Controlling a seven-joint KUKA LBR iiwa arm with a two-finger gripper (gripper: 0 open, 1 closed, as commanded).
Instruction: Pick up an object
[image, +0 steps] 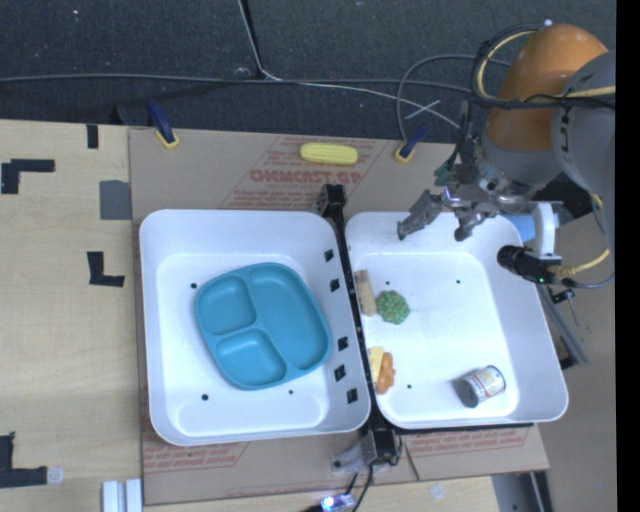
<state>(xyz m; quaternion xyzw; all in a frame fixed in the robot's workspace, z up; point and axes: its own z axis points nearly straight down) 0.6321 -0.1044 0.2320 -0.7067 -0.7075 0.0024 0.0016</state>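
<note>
Mostly cardboard sheet (300, 175) under bins, wood bench (60, 330), dark carpet (150, 50) behind.

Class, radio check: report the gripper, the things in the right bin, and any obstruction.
Gripper open, holding nothing, above right bin's far edge. Can, green lump, orange piece lying untouched. Nothing in the way.
</note>
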